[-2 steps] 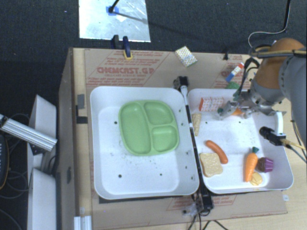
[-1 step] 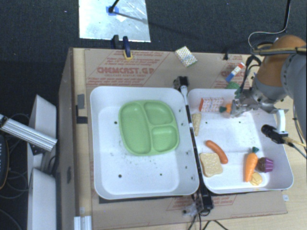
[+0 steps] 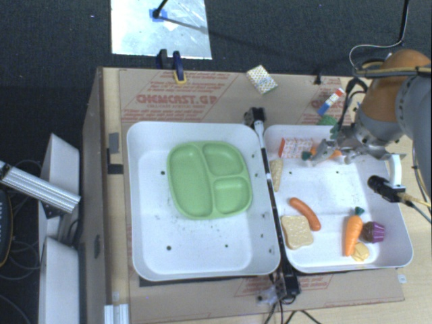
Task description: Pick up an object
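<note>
We see the arm reaching into the upper part of the right bin, with toy food spread below it.

At the right of the frame we find the gripper (image 3: 329, 151) low over the right bin (image 3: 337, 258), its tip near a small orange and green piece; we cannot tell how the pincer is set. Just left of it a red and white box (image 3: 295, 147) lies at the bin's upper left. Lower in the same bin we see a sausage (image 3: 304, 212), a slice of bread (image 3: 296, 231) touching its lower end, a carrot (image 3: 352, 231) and a purple piece (image 3: 373, 231) just beside the carrot. The left bin (image 3: 155, 248) holds a green divided plate (image 3: 209, 179) in its middle.
</note>
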Available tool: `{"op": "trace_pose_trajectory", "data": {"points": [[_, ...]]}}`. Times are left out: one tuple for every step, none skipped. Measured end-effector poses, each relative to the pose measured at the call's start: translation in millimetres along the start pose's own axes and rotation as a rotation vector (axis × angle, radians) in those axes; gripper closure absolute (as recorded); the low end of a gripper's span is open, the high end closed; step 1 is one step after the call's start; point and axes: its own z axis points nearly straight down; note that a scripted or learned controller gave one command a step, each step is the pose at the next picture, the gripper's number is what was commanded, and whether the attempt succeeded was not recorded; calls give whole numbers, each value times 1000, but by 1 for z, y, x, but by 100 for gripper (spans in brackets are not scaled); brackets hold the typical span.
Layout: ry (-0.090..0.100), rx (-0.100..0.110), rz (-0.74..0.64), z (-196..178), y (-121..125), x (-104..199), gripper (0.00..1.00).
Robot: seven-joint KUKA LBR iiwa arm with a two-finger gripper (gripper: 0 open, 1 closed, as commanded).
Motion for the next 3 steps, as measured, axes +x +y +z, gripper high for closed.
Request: {"op": "trace_pose_trajectory", "data": {"points": [[11, 38, 0, 16, 17, -26, 0], [13, 39, 0, 6, 17, -25, 100], [11, 31, -1, 4, 18, -25, 0]]}}
